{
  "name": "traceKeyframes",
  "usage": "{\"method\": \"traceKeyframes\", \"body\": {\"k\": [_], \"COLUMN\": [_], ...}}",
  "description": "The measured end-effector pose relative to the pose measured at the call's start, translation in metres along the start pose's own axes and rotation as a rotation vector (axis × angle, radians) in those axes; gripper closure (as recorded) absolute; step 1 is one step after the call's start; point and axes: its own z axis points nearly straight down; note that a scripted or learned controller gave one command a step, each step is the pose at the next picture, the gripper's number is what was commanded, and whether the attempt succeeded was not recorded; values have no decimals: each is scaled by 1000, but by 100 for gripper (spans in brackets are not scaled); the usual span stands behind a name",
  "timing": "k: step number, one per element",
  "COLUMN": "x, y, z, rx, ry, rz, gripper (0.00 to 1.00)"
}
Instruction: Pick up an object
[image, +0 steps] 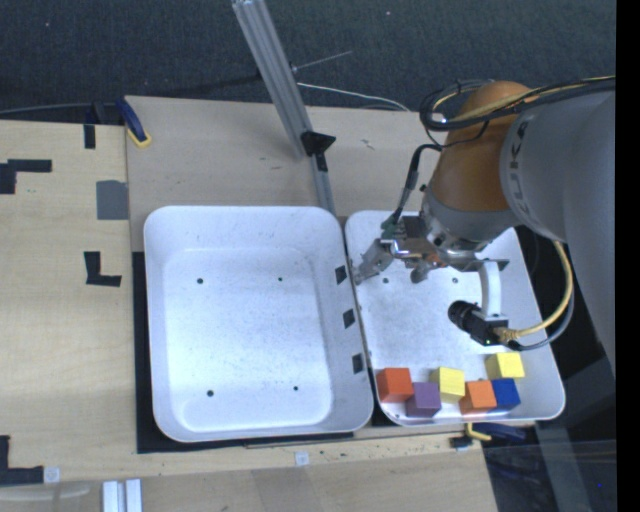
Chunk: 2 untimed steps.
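Several small blocks lie along the front edge of the right bin (400, 320): an orange block (396, 383), a purple block (426, 398), a yellow block (452, 383), a second orange block (480, 395), a blue block (506, 394) and another yellow block (508, 365). My gripper (393, 266) hangs over the far left part of that bin, close to the wall shared with the left bin. It is open, with nothing between its fingers. The blocks are well in front of it, toward the near edge.
The left bin (250, 320) sits beside the right one. A slanted metal bar (285, 85) reaches down to the bins' far edge. A black cable plug (468, 320) hangs from the wrist over the right bin. Tape marks dot the bench at left.
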Motion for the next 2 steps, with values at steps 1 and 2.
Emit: {"method": "traceKeyframes", "body": {"k": [1,2], "x": [-18,-18], "y": [-34,-28], "z": [-15,-85], "rx": [0,-8], "ry": [-2,-2], "rz": [5,3], "gripper": [0,0]}}
